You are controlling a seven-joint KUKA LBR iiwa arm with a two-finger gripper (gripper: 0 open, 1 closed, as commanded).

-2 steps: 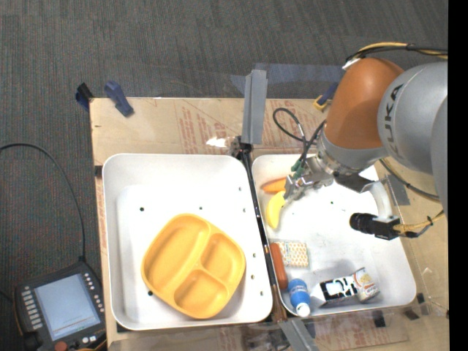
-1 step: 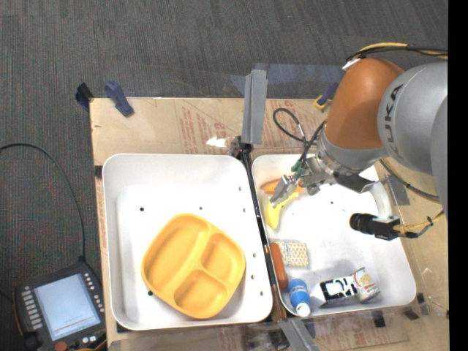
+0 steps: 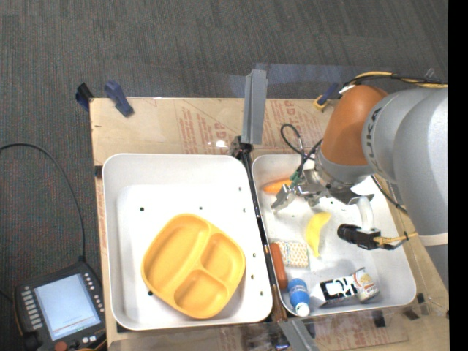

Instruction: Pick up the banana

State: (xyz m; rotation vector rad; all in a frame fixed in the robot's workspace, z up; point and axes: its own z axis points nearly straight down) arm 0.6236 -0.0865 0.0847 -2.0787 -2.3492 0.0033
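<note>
The banana (image 3: pixel 316 232) lies in the right bin (image 3: pixel 398 287), near its middle, yellow and slightly curved, pointing towards the bin's front. My gripper (image 3: pixel 287 196) hangs just up and to the left of it, close above the bin floor. Nothing yellow shows in the gripper. An orange carrot-like piece (image 3: pixel 276 186) lies right beside the gripper, by the bin's left wall. The grey arm with its orange band covers the bin's back right part.
The right bin's front holds a pale waffle-patterned piece (image 3: pixel 295 253), a red-brown stick (image 3: pixel 278 265), a blue bottle (image 3: pixel 297 296), a black-and-white box (image 3: pixel 336 289) and a small can (image 3: pixel 365 284). In the left bin (image 3: pixel 117 196) lies a yellow divided plate (image 3: pixel 194 265).
</note>
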